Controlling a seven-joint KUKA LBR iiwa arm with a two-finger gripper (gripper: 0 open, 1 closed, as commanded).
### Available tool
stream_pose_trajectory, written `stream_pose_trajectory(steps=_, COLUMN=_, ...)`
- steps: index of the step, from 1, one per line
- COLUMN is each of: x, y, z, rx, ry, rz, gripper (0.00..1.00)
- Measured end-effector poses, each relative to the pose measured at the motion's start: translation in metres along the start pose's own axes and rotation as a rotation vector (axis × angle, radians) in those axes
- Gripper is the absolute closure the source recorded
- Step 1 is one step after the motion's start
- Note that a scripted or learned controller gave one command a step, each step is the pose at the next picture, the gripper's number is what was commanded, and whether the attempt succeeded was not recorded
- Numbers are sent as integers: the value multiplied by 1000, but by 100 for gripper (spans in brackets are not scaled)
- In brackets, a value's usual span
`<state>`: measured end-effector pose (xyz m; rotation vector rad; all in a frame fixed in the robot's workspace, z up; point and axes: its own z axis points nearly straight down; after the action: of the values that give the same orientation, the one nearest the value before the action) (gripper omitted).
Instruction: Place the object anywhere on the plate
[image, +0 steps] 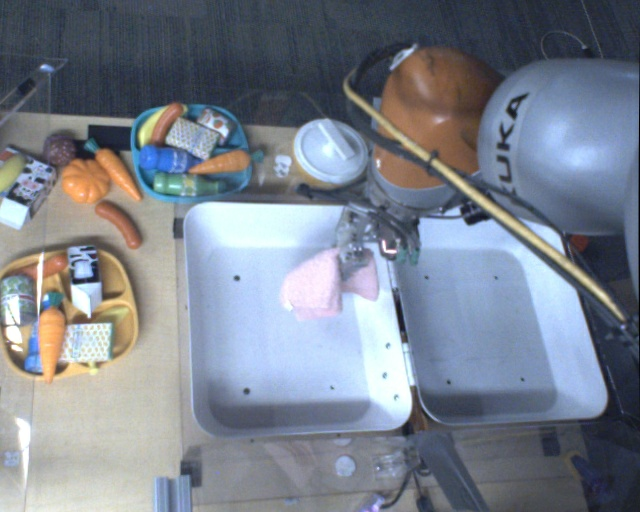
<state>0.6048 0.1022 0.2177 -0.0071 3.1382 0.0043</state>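
Looking down, you find the gripper (356, 258) at the left bin's (215, 330) one o'clock, seemingly pinching the pink cloth (315, 285) by its edge so it hangs free for carrying, though I cannot tell how wide it stands.

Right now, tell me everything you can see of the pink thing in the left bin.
The pink object looks soft, like a sponge or folded cloth, pale pink and matte, with an irregular blocky shape. It lies in the upper right part of the left bin, on the floor near the divide. The gripper sits right over its right end, overlapping it.
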Motion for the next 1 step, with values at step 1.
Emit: stream_pose_trajectory(steps=1, x=15, y=49, z=-4, rx=0, ry=2, rz=0, gripper=100)
